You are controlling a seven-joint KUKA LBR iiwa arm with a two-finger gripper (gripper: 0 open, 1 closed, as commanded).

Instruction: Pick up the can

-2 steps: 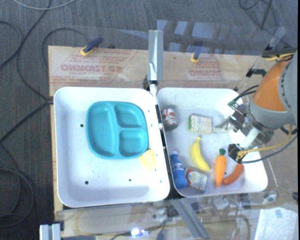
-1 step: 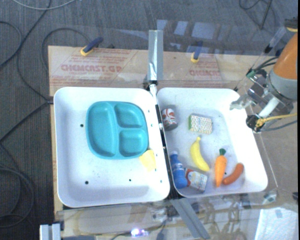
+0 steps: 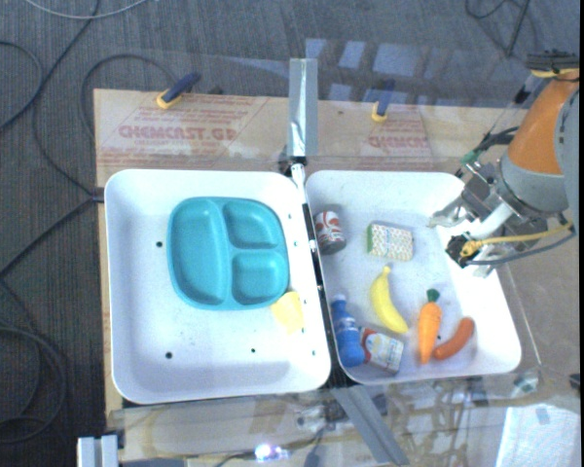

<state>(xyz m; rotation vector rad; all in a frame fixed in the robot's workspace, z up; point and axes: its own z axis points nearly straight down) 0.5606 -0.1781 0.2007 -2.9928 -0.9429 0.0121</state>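
Gripper [image 3: 457,220] hangs at the far right of the right bin [image 3: 496,358], over its upper right corner, at the end of the grey arm [image 3: 540,178] with the orange band that reaches in from the right. From this slant I cannot tell whether it is open or closed, and I cannot make out anything held in it. It looks to be above the bin floor and clear of the things lying there, though its height is hard to judge. The can [image 3: 329,232], with a red and white label, sits at the opposite side of the same bin, close against the left wall in the upper left part, well apart from the gripper. Between the two lies a pale green sponge [image 3: 390,241], just right of the can. Lower in the bin, a banana [image 3: 387,301] lies near the middle. A carrot [image 3: 427,329] and an orange sausage [image 3: 455,339] lie side by side to its right. A blue bottle [image 3: 346,331] lies by the left wall, with a small red and grey jar [image 3: 383,349] beside it, near the front edge. The left bin [image 3: 136,358] holds a blue divided tray [image 3: 229,251], and a yellow block [image 3: 288,311] sits at the tray's lower right corner.
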